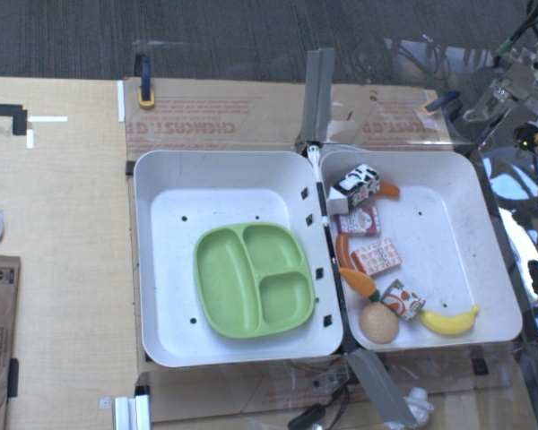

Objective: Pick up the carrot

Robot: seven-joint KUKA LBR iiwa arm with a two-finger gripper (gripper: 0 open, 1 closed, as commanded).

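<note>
The carrot is a short orange piece with a green end pointing to the lower right. It lies against the left wall of the right bin, in its front half. A reddish sausage sits just behind it, a pink snack box is to its right, and a tan egg-shaped item lies in front of it. Nothing covers the carrot.
The right bin also holds a black-and-white carton, an orange piece, a red packet, a small carton and a banana. A green divided plate lies in the left bin. Cables and gear crowd the upper right.
</note>
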